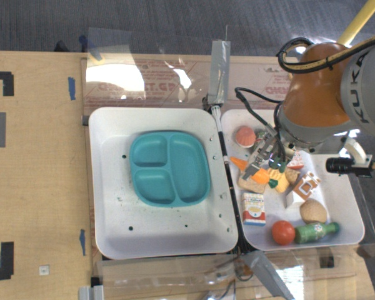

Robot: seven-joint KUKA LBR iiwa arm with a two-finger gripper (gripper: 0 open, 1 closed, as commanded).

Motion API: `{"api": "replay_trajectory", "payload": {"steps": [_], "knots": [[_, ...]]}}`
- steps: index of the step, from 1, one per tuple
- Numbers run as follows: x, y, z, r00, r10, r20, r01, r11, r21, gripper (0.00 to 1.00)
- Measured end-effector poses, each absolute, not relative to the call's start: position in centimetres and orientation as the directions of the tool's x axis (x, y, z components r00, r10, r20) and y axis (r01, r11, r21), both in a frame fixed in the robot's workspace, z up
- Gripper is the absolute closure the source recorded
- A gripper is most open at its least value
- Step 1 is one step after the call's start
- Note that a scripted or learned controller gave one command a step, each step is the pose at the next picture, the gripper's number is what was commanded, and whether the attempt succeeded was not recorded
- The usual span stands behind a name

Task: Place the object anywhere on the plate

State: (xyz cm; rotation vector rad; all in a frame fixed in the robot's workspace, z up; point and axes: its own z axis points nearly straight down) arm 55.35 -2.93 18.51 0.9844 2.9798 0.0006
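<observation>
I see the teal plate (170, 167), smooth plastic with three rounded compartments, lying in the left bin (106, 230). In the right bin (353, 227) the gripper (260, 165) reaches down into a pile of toy food, its metal fingertips at a tan, toast-like slab (254, 180) beside an orange carrot-shaped wedge (239, 163); I cannot tell how its fingers stand. Around it lie a pink round piece (244, 135), a small boxy carton (254, 209), a glossy red tomato (283, 232), a green bottle (315, 231) and a speckled brown bun (312, 212).
</observation>
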Motion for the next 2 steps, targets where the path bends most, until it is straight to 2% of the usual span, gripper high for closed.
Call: {"api": "replay_trajectory", "payload": {"steps": [1,2], "knots": [[56.33,5.82,25.29,-0.758,0.652,-0.005,0.652,0.758,0.009,1.00],[56.25,5.40,25.00,-0.754,0.657,-0.003,0.657,0.754,0.002,0.00]]}}
